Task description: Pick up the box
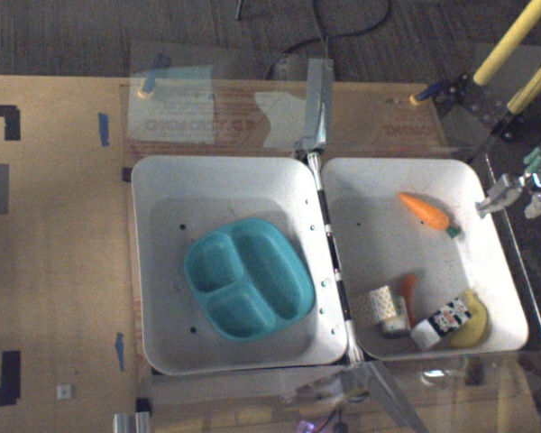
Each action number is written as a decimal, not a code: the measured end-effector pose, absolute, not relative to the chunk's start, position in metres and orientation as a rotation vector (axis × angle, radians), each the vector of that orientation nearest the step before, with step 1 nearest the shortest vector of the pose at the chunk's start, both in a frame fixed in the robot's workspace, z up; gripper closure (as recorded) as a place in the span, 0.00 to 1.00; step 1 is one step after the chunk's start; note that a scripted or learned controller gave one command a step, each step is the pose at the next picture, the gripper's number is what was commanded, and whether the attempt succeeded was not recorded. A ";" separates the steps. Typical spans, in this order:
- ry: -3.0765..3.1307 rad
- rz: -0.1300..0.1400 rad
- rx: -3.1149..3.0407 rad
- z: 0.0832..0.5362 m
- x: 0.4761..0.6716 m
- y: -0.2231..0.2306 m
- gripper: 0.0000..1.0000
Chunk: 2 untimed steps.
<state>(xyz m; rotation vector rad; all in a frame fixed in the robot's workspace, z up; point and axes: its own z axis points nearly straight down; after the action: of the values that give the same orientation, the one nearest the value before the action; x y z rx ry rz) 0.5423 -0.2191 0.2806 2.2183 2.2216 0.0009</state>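
The box (445, 318) is small, white with black markings, and lies near the front of the right bin (379, 197). It leans against a yellow banana (474, 323) on its right. My gripper (499, 198) hovers over the right rim of that bin, well behind the box and apart from it. Nothing shows in its grasp.
An orange carrot (425, 212) lies at the back of the right bin. A patterned small cup (380, 305) and a reddish piece (407, 286) sit left of the box. The left bin (162, 197) holds a teal divided plate (248, 278). Yellow-handled clamps (509, 39) stand at the back right.
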 end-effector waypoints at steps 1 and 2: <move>2.339 0.000 2.097 0.179 0.525 -0.141 0.00; 2.330 0.004 2.101 0.189 0.526 -0.144 1.00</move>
<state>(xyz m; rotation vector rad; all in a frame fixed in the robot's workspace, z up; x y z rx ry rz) 0.5256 -0.1437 0.1893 2.1011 2.3298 0.0036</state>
